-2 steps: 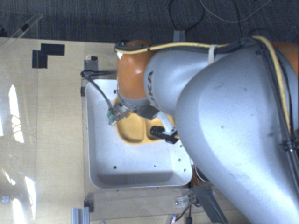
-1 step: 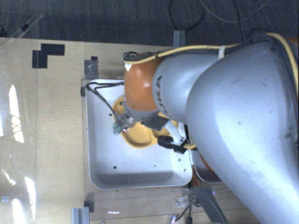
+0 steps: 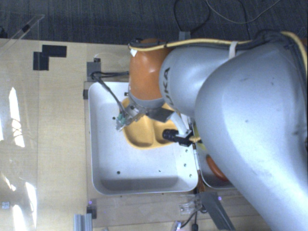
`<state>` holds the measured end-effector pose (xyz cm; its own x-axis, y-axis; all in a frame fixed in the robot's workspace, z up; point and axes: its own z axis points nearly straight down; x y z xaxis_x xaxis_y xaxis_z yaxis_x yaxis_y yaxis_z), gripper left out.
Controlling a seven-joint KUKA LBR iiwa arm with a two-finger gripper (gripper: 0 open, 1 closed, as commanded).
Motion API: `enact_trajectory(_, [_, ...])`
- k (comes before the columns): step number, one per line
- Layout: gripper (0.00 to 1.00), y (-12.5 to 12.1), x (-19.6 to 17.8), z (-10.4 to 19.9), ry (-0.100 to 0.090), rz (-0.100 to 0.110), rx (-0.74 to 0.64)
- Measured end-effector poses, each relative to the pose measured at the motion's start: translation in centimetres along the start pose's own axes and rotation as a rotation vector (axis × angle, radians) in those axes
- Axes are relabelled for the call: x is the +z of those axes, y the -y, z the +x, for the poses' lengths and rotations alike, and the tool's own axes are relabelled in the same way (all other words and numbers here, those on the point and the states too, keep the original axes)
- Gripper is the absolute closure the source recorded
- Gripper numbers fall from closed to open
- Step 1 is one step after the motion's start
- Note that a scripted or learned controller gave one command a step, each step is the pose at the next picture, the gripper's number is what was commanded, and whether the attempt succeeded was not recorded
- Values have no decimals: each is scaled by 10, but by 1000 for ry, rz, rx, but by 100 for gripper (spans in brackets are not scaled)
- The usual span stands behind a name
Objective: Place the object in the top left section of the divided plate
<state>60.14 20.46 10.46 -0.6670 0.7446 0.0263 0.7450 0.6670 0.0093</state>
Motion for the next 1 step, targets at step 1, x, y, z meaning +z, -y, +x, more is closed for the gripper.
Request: enact_trajectory(1, [100,3,-10,2,4,-13,3])
